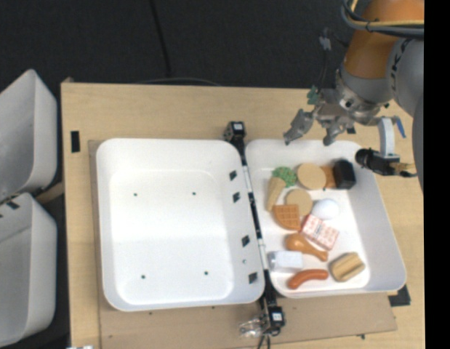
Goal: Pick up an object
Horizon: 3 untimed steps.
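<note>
While the end effector hangs spread and bare-fingered, the red-and-white carton bears print seemingly too blurred to read.

A wooden bench bears two white bins, the left bin beside the right bin

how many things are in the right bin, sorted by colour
Tan or brown: 5, e.g. round cookie
Orange: 2, e.g. sausage
White: 2, e.g. egg
Green: 1, broccoli
Black: 1
Red and white: 1, carton
Total: 12
</note>
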### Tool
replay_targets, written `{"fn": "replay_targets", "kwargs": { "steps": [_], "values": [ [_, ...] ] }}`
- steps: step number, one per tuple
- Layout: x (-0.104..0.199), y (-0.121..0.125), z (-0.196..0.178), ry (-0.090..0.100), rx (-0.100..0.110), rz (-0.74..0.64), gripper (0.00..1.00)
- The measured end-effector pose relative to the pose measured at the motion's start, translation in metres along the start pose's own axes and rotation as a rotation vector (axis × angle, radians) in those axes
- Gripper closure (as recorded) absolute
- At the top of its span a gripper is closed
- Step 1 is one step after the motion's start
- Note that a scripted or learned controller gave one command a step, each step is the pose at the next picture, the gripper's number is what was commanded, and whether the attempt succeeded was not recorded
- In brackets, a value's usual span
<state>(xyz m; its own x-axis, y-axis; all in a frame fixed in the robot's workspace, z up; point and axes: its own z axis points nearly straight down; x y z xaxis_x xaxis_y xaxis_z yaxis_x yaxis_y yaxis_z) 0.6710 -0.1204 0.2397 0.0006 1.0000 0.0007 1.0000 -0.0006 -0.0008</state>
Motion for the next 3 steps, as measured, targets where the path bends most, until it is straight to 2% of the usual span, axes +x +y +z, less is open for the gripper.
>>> {"fn": "replay_targets", "kwargs": {
  "steps": [1, 2, 3],
  "values": [
    [0.019, -0.047, 0.123, 0.001, 0.015, 0.001, 0.00],
    [0.000, -0.096, 0.136, -0.007, -0.012, 0.001, 0.00],
    [0.005, -0.155, 0.135, -0.007, -0.014, 0.001, 0.00]
  ]
}}
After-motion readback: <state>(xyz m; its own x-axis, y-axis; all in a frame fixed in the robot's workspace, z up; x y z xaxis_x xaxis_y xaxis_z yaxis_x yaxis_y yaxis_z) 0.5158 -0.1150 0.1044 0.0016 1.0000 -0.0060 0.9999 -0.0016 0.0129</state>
